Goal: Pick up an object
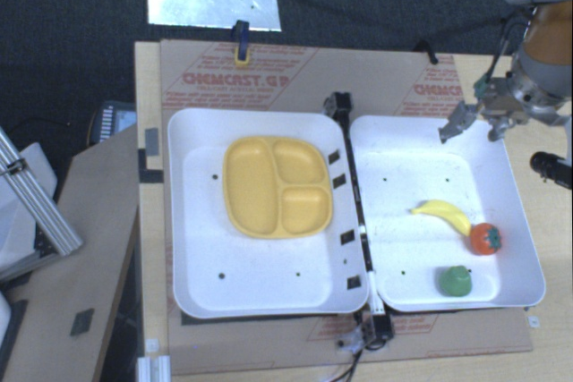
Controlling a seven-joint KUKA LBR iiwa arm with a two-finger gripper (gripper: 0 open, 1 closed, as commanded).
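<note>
— Dark carpet surrounds the counter [295,67], with its cardboard sheet under both bins. What is there to pick?

— Three small things, all in the right bin [515,219]: a banana [441,214] near the middle, a tomato [484,239] touching the banana's right end, and a green fruit, perhaps a lime [455,280], standing apart nearer the front rim.

— And the tool?

— The tool [474,124] hangs at the bin's far right corner, its two fingers spread apart with nothing between them. It is well apart from all three objects.

— So which step is this?

— I'd judge it the approach: nothing is grasped yet. The next move calls for travelling toward the front of the bin and descending over one target. The lime looks the cleanest choice since it stands alone; the banana and tomato touch, so fingers closing on one could nudge the other.

— Anything else about?

— A yellow divided plate [276,186] lies in the left bin [192,219], away from the work.
</note>
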